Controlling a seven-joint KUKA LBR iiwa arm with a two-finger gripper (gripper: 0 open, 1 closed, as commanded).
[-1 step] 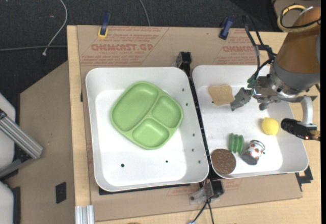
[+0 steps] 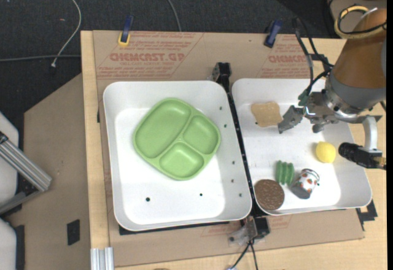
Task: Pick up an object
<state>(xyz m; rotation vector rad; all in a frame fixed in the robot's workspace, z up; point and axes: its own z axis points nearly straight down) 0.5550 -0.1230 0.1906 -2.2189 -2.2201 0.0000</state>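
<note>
Left bin (image 2: pixel 123 201): green divided plate (image 2: pixel 177 138). Right bin (image 2: pixel 350 192): tan sponge (image 2: pixel 266 113) far left; brown disc (image 2: pixel 269 194), green pods (image 2: pixel 284 172), small toy (image 2: pixel 305 183) along near edge; yellow ball (image 2: pixel 326 152) right. Pincer (image 2: pixel 305 117) spread, holding nothing, beside sponge.

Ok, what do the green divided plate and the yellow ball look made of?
The green divided plate looks like moulded plastic with a matte finish: one even colour, soft rounded compartment ridges. The yellow ball has a smooth, even surface, probably plastic or rubber; the view is too small to settle it.
</note>
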